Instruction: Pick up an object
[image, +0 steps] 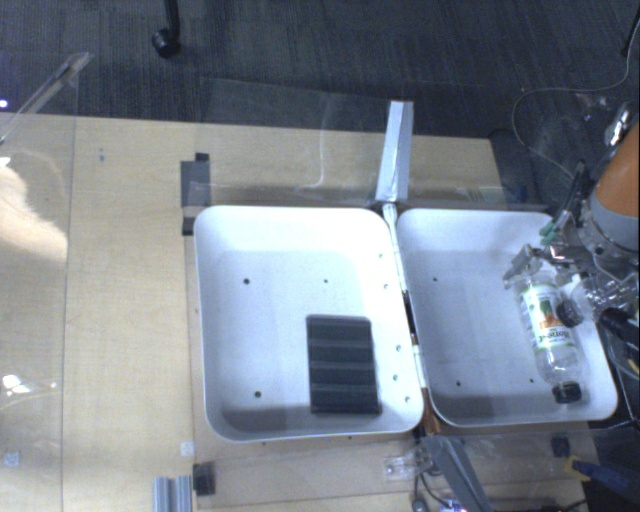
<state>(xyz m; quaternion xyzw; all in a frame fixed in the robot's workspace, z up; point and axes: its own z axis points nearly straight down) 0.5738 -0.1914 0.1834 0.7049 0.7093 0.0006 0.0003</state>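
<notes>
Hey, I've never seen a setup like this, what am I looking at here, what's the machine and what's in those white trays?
This is one picture from a camera fixed above a wooden bench, looking down at a slant. Two shallow white bins sit side by side. The left bin holds a dark ribbed rectangular block. The right bin holds a clear plastic bottle lying on its side, dark cap toward the near edge. From the right, a grey robot arm with an orange band reaches in; its gripper sits just above the bottle's far end. Whether it grips anything is too cluttered to tell. Its job is picking up an object.
</notes>
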